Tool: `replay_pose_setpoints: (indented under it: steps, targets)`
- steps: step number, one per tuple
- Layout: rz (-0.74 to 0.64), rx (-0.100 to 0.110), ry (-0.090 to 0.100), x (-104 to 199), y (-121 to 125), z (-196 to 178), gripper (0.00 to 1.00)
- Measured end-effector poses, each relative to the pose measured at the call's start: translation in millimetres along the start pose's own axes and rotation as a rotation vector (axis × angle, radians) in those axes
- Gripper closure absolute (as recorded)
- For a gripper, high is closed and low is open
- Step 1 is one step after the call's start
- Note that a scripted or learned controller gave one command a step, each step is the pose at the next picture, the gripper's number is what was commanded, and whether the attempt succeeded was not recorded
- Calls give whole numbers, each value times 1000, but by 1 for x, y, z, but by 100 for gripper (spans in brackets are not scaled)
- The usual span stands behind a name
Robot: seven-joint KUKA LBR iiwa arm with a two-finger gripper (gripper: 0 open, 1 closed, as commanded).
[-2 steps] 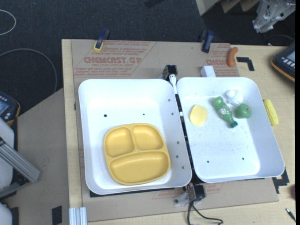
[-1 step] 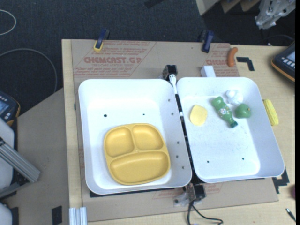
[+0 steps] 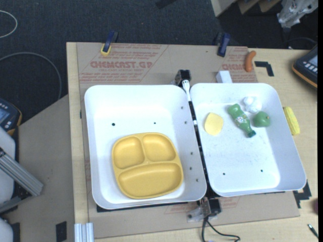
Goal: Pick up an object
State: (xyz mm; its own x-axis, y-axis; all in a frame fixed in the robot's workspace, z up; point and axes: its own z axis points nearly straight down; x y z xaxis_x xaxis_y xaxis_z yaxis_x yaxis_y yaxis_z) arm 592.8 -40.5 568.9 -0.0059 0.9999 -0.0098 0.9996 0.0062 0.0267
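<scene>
Dark sliver (image 3: 319, 206) at the 4 o'clock edge, too small to tell if it's arm. Pale grey metallic part (image 3: 298, 4) at 1 o'clock corner, lumpy, shiny; can't tell whether robot hardware.

The green bottle (image 3: 241, 119) partly hides under a small white object (image 3: 250, 103), too blurred to identify. The bench (image 3: 151, 59) meets the lower picture edge.

Printed lettering on the bench board

Red "CHEMCAST GP" runs along the brown board (image 3: 126, 59) behind the left bin (image 3: 96, 135); a second, partly hidden print, probably the same, starts "CHEM" behind the right bin (image 3: 282, 155).
</scene>
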Motion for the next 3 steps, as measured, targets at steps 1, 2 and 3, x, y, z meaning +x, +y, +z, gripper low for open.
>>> replay_pose_setpoints:
  steps: [1, 2, 3]
  targets:
    - [0, -4, -2, 0, 1, -11, 100]
    - [-1, -9, -3, 0, 1, -22, 100]
    - [-1, -13, -5, -1, 2, -33, 100]
